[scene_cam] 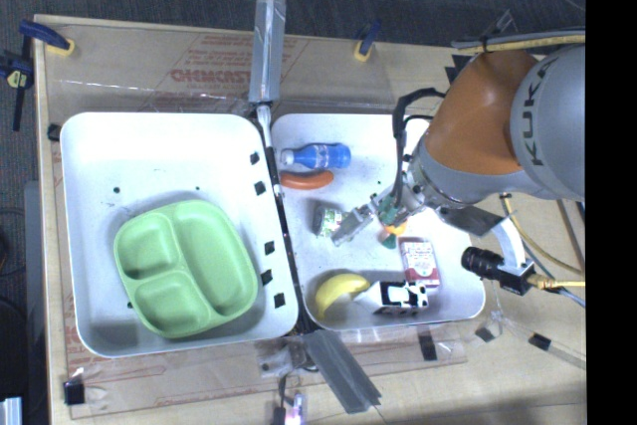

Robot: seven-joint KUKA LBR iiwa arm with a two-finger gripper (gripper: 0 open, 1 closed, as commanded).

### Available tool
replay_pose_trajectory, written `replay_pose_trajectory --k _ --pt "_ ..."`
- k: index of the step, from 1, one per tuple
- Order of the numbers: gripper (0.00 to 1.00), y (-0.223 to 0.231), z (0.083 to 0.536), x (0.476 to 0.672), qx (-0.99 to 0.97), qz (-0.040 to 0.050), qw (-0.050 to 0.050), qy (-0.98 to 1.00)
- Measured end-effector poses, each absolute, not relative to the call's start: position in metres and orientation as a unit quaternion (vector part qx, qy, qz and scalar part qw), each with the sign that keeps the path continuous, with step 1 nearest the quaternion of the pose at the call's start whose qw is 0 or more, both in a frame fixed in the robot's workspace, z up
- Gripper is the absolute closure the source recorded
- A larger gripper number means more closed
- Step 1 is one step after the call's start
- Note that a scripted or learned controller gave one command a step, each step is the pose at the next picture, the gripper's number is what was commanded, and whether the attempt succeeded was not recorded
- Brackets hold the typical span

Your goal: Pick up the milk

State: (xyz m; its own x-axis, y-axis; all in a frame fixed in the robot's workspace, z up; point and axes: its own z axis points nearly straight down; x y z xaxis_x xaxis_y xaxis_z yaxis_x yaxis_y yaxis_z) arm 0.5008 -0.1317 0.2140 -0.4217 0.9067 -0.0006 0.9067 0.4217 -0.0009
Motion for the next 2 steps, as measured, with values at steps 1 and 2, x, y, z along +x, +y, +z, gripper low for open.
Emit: replay_pose_trajectory --k 1,2 --pt "0.00 -0.166 0.366 0.529 0.581 -0.0002 0.001 0.814" --pt "0.00 -0.090 0.305 0.510 0.583 -0.0009 -0.001 0.812"
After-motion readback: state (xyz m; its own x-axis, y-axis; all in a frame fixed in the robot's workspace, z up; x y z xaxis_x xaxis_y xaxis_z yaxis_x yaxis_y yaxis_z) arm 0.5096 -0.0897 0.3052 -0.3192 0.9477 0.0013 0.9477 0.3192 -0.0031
